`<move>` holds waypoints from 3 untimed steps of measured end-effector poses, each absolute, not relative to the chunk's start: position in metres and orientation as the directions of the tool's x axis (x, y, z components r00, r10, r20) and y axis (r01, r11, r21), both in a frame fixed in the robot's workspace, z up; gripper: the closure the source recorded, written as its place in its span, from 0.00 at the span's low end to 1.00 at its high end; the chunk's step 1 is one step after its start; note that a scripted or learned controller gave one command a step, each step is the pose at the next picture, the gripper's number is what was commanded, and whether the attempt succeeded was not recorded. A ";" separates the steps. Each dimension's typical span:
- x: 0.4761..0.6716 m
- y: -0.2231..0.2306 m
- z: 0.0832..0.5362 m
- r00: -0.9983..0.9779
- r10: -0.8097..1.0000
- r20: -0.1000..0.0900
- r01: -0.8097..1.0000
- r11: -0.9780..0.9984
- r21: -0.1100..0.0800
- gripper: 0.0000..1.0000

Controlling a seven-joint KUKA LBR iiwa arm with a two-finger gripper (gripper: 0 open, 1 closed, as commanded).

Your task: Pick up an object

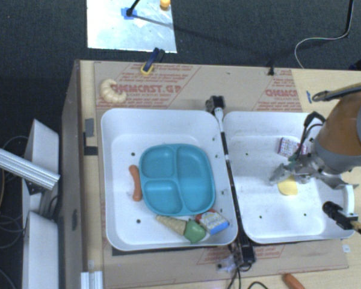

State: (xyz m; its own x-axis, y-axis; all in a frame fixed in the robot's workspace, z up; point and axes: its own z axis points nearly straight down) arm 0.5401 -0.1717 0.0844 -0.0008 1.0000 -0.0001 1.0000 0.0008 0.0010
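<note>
Partly hidden under the arm, jaws overlap yellow object; grip unclear.

Both white bins are seen from one fixed camera set pretty high above the bench, angled down, with some floor included.

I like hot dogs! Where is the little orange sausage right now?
The sausage lies in the left bin, on its floor just left of the blue divided plate, far from the robot's hand over in the right bin.
</note>
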 end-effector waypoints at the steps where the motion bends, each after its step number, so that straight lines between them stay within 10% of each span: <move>1: 0.542 -0.172 0.096 -0.003 1.000 0.000 1.000 0.003 0.005 1.00; 2: 0.542 -0.172 0.096 -0.003 1.000 0.000 1.000 0.003 0.005 0.00; 3: 0.542 -0.193 0.134 0.000 1.000 -0.002 1.000 0.000 0.003 0.00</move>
